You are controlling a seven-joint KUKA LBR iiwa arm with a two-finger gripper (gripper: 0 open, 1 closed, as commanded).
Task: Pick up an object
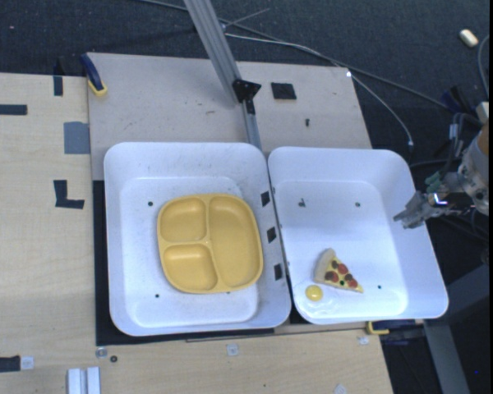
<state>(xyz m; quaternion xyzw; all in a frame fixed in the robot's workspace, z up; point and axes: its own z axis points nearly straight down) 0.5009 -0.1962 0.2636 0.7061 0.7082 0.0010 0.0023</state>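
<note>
A small yellow round piece (313,293) lies at the front of the right bin (370,164), nearest the lower edge of the view, close to the bin's front left corner. Just beside it, a little farther back and to the right, lies a toy pizza slice (338,272) with a pale crust and red toppings, its point aimed toward the right front of the bin. The two look to be touching or nearly so; which one is hard to tell.

The left bin (131,220) holds a yellow divided plate (209,242) with three compartments, lying flat near the middle of the bin floor. The two bins sit side by side on the table (33,220), their inner walls touching.

The claw (416,208) is at the right rim of the right bin, about level with the middle of that wall. It points leftward and slightly down toward the bin, with the wrist and cables behind it at the right edge of the view. It is well apart from the pizza slice and the yellow piece, and nothing shows between its tips. Whether it is spread or closed I cannot tell, as the tips are small and dark against the rim.

A slanted metal pole (218,43) runs from the top of the view down to the gap between the bins.
</note>
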